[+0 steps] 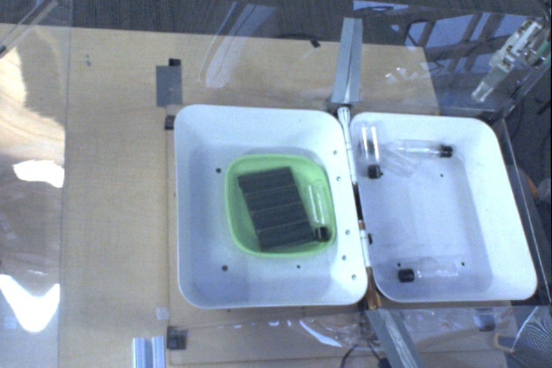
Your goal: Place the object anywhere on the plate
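I am looking down on the counter (103,185), where the two white bins are sitting side by side, their inner rims touching along the middle.

In the left bin (185,211) the green plate (235,202) is lying a little right of centre. A dark ridged block (274,208) is resting flat on the plate, turned at a slight angle and taking up most of its floor. Just beside the block, along the plate's right side, a clear tube (317,204) is lying with its black cap pointing toward the near edge. The tube is sitting inside the plate's rim, though I cannot tell whether it is touching the block.

In the right bin (509,211) three more capped tubes are lying apart from one another. One (369,146) is resting near the far left corner, its cap toward the near side. A second (418,151) is lying crosswise just beside it, cap to the right. The third (427,273) is lying near the front wall, cap to the left.

A grey metal bar (348,60) is running away from the seam between the bins toward the counter's far edge.
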Robot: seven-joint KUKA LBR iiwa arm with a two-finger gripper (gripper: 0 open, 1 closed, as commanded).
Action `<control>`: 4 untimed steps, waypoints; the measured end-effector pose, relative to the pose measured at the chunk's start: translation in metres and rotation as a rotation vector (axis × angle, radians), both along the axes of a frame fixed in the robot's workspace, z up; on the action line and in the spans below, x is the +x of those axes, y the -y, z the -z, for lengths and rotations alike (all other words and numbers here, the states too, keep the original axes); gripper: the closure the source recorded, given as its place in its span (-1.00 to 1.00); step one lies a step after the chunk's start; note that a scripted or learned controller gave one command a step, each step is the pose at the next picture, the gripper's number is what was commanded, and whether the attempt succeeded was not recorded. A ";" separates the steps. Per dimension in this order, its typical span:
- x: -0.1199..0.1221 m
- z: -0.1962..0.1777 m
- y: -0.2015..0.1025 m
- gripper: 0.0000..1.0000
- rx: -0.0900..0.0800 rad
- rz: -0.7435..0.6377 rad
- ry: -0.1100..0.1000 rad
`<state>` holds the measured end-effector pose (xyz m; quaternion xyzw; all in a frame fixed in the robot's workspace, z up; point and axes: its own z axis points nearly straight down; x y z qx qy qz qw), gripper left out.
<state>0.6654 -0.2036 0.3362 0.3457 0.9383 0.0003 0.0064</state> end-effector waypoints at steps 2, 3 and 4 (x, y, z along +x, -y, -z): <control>0.000 0.048 -0.001 -1.00 0.001 -0.034 -0.002; -0.006 0.071 -0.027 -1.00 0.002 -0.021 -0.002; -0.002 0.072 0.002 -1.00 -0.001 -0.033 0.000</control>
